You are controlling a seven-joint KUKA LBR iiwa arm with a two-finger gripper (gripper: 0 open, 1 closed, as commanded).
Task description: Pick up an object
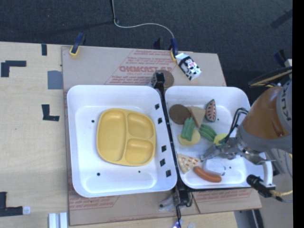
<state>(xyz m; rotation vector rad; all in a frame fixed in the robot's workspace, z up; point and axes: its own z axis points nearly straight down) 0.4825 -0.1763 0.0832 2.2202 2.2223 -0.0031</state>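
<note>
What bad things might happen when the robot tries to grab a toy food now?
The gripper hovers low in the right bin, where the foods lie crowded, so it might pinch two at once or knock the pizza slice aside. The hot dog lies near the bin's front wall, so it could be shoved against that wall instead of lifted.

Grey arm with broad orange band, metallic end effector

light: bright, even | shadows: faint | glare: white bins slightly washed | focus: mildly soft
</note>
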